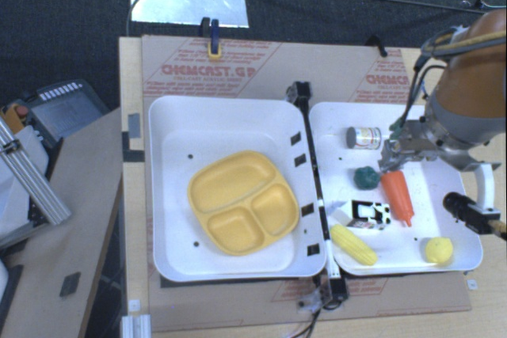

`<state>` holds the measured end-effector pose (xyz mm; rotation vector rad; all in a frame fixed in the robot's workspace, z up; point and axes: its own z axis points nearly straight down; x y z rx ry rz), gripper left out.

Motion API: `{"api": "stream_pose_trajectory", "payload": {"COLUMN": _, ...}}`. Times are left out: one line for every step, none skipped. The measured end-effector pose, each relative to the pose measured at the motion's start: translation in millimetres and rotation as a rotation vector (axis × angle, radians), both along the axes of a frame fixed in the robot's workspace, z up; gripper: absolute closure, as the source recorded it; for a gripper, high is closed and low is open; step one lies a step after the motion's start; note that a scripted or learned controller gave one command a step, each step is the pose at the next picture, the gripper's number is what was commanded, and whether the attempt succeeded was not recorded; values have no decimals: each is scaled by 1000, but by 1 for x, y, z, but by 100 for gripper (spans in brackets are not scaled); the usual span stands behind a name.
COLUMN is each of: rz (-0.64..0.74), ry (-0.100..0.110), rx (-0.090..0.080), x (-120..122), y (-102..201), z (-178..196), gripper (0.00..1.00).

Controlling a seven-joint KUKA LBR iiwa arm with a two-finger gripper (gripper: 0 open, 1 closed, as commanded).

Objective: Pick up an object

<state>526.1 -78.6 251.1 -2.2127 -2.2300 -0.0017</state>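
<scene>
The right bin [463,249] holds an orange carrot [398,196], a dark green lump [366,177], a small jar on its side [364,138], a yellow corn cob [353,244], a yellow lemon [439,250] and a black-and-white card [369,213]. My gripper [393,157] hangs low over this bin, just above the carrot's upper end and to the right of the green lump and the jar. Nothing can be seen held in it.
A yellow three-compartment plate [238,200] lies in the left bin [170,131]. The black divider [310,170] runs between the bins. The grey and orange arm [471,91] covers the right bin's far right corner. A black part [467,211] juts over its right rim.
</scene>
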Motion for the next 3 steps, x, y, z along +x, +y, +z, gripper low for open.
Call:
{"api": "stream_pose_trajectory", "payload": {"rz": 2, "ry": 0, "rx": 1, "x": -13, "y": 53, "z": 3, "gripper": 100}}
{"api": "stream_pose_trajectory", "payload": {"rz": 4, "ry": -1, "rx": 2, "x": -16, "y": 111, "z": 6, "gripper": 100}}
{"api": "stream_pose_trajectory", "payload": {"rz": 2, "ry": 1, "rx": 2, "x": -26, "y": 166, "z": -11, "gripper": 100}}
